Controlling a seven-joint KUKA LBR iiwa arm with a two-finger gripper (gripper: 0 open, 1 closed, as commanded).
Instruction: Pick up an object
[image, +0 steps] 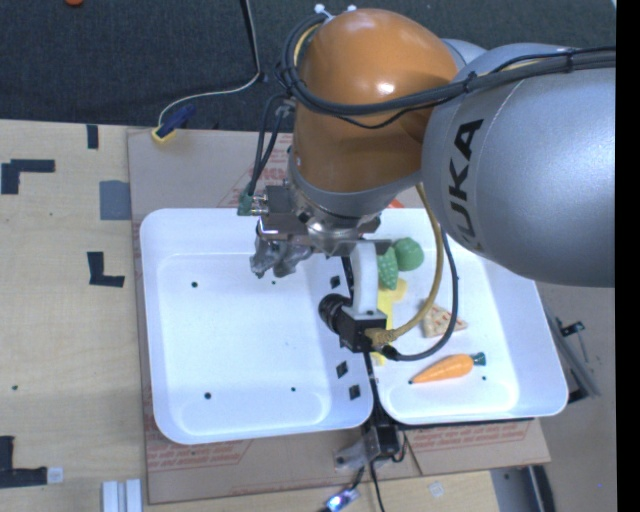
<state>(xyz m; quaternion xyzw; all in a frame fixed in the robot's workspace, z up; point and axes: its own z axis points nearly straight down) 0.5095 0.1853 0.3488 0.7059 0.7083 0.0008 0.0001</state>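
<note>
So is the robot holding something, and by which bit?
Nothing that I can see. The gripper hangs over the left-hand bin, and the carrot lies in the other bin.

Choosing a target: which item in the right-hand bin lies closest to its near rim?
The orange carrot, lying nearest the camera; the green piece and the tan piece sit farther back.

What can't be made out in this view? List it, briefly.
Camera view:
Right bin: its far end is covered by the arm.
Green object: partly behind the arm, kind unclear.
Yellow object: mostly hidden by the arm.
Pale object near the carrot: too small to name.
</note>
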